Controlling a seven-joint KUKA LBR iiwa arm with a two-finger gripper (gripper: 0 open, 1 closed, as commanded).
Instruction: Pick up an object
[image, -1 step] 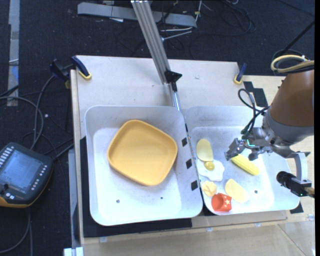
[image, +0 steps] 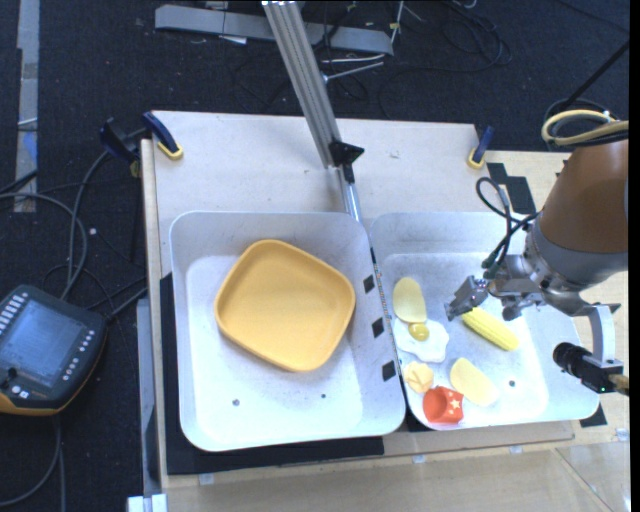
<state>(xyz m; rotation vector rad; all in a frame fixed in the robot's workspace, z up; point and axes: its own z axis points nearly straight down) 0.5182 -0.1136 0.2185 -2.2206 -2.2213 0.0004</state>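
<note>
The right bin (image: 520, 255) holds several toy foods. A yellow corn cob (image: 492, 328) lies near its middle. A fried egg (image: 427, 337) and a pale oval slice (image: 408, 297) lie by the left wall. A pale wedge (image: 472, 381), a small pale piece (image: 418, 377) and a red piece (image: 443, 404) sit near the front. My gripper (image: 488, 306) hangs open just over the corn cob's upper left end, with one dark finger (image: 464, 301) on each side. The cob rests on the bin floor.
A yellow square plate (image: 286, 303) fills much of the left bin (image: 200, 400). A slanted metal pole (image: 310, 80) rises from the divider between the bins. The grey arm (image: 585, 215) covers the right bin's right side.
</note>
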